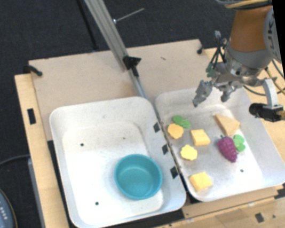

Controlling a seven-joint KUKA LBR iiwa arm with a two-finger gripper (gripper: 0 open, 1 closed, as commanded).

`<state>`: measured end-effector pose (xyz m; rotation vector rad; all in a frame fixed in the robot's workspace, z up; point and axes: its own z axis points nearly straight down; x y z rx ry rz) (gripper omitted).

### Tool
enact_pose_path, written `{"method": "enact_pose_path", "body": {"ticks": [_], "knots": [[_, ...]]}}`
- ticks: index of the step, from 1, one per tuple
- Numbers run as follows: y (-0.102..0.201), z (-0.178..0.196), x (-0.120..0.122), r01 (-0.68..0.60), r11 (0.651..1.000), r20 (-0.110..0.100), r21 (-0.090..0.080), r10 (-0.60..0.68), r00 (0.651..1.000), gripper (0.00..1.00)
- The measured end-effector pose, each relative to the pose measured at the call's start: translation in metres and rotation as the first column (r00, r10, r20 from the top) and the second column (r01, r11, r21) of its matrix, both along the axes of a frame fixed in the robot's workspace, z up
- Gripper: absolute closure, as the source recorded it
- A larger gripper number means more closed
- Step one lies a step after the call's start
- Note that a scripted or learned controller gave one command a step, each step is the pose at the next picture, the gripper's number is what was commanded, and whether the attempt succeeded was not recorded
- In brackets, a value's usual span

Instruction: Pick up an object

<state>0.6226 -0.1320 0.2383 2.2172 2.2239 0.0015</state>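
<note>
Toys sat in the right bin (269, 162), none picked up yet. Gripper (216, 93) hung over the bin's back part w/ fingers apart & nothing between them. Nearest was a tan wedge (227, 123), looked like cheese. Beside it lay purple grapes (227, 148) w/ a green bit. Job was barely started: go down, grab, lift. Blue bowl (137, 176) sat in the left bin (74, 127).

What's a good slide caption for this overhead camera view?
Open gripper poised above right bin of toy food; teal bowl in left.
</note>
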Motion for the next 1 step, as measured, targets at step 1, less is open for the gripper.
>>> {"method": "enact_pose_path", "body": {"ticks": [1], "knots": [[0.0000,0.0000,0.0000,0.000,1.000,0.000,0.000,0.000,1.000,0.00]]}}
